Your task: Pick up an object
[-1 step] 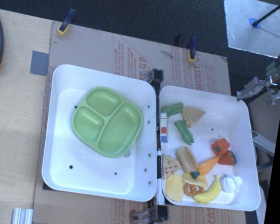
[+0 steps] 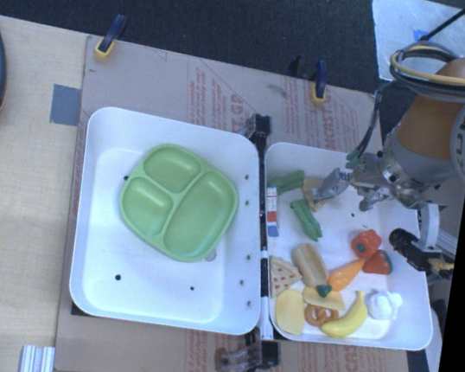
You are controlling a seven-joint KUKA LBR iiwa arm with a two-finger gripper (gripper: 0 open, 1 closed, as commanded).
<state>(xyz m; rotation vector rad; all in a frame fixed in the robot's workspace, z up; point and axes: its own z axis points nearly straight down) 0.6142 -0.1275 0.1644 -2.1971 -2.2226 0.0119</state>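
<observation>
In the right bin (image 2: 418, 337), the claw (image 2: 330, 187) — state unclear — hovers just above the green toy (image 2: 306, 219).

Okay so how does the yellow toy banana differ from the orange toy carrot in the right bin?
The yellow toy banana is curved and lies near the bin's front edge; the orange toy carrot is straight, tapered and lies just above it. The banana looks longer and thicker. Both are toy foods in the right white bin.

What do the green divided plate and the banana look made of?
Green divided plate: likely moulded plastic, matte, with a uniform pale green and soft rounded compartment ridges. Banana: probably toy plastic, smooth with a slight sheen and flat even yellow; rubber is possible.
</observation>
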